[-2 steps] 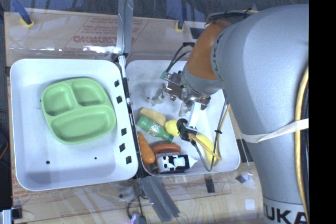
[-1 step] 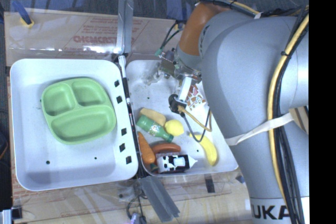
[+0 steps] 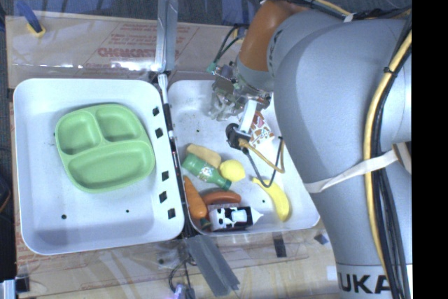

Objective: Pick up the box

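Observation:
The box, a small white carton with red and blue print, lies tilted in the right bin near its right wall, partly under the arm. My gripper hangs low over the back of that bin, just left of and above the box. The metal gripper head is close to the box's upper left corner, and I cannot tell whether it touches the box. The grey arm with its orange band hides the bin's right side.
In the front of the right bin lie a banana, a lemon, a green bottle, a carrot and a black-and-white toy. A green divided plate rests in the left bin.

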